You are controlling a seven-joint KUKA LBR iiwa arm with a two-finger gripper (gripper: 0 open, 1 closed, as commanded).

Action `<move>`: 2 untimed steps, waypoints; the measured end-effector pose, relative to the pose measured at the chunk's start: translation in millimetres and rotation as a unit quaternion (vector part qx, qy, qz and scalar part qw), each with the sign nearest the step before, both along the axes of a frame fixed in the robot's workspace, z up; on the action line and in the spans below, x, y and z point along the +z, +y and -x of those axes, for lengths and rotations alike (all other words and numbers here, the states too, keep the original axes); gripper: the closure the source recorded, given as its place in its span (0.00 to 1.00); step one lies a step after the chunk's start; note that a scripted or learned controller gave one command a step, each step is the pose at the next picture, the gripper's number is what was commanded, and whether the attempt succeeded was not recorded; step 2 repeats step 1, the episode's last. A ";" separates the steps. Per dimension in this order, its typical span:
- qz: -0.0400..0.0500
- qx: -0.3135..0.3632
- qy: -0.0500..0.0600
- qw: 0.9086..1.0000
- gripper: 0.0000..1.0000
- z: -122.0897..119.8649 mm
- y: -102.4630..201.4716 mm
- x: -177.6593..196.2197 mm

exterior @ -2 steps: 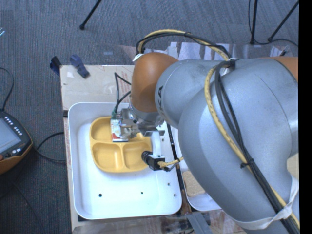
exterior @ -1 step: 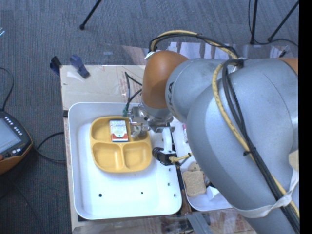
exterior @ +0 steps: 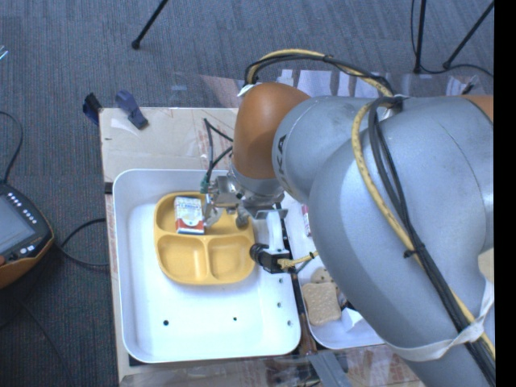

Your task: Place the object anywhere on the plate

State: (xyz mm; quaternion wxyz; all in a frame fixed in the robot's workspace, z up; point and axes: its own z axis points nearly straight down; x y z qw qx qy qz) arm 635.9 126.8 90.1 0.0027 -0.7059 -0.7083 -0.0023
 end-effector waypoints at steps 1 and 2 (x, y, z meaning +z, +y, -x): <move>0.000 0.000 0.000 1.000 0.00 -0.1 0.0 0.1; 0.000 0.000 0.000 1.000 0.00 -0.1 0.0 0.1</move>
